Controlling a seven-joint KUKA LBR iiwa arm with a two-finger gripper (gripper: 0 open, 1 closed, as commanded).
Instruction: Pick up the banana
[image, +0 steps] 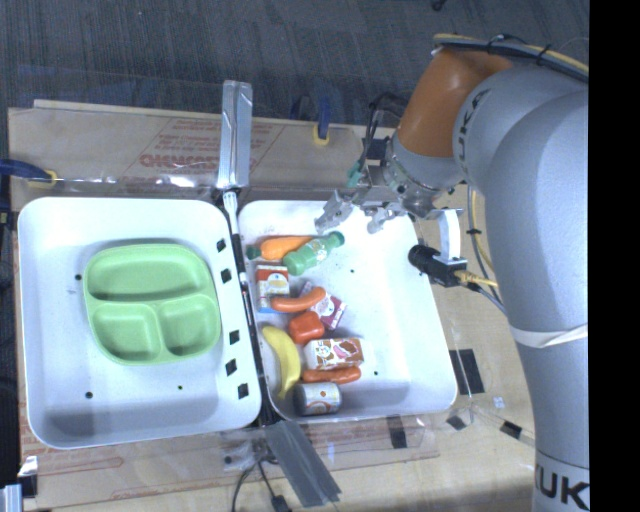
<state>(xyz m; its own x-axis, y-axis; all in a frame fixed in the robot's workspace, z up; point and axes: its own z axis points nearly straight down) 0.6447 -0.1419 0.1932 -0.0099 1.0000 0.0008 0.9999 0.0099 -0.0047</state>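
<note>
The yellow banana (282, 356) lies in the right bin (410, 330), near its left wall toward the front, curved lengthwise. My gripper (356, 213) hangs over the back edge of the right bin, well behind the banana, with its two fingers spread open and nothing between them. Just below the left finger lie a green bottle (312, 252) and an orange carrot (282, 246).
Around the banana lie a sausage (298, 299), a red pepper (306, 326), small food boxes (333, 352), another sausage (330, 376) and a can (318, 398). The left bin (50, 330) holds a green divided plate (153, 300). The right half of the right bin floor is bare.
</note>
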